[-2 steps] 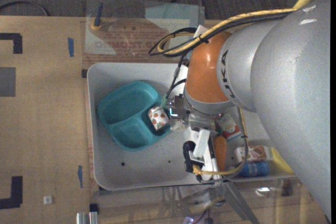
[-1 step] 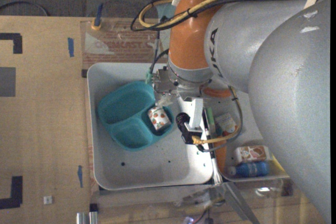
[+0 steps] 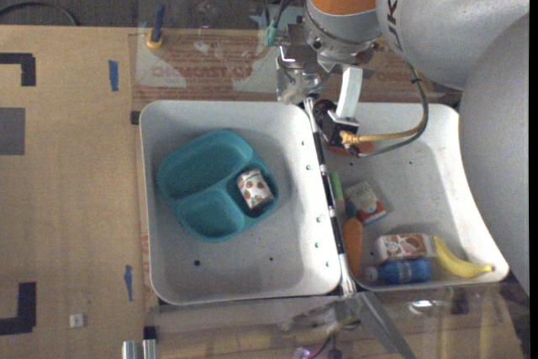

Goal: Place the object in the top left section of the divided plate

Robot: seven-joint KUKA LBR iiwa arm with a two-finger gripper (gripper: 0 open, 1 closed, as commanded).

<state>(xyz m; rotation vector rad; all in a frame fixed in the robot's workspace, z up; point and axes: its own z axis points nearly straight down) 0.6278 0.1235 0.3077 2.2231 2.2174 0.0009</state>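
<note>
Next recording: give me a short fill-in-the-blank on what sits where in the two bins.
1. The bin holding the teal divided plate is the ____ one in the view.
2. The small can sits in a section of the ____.
3. The bottle lying beside the banana is ____ in colour.
Missing words: left; plate; blue.
</note>
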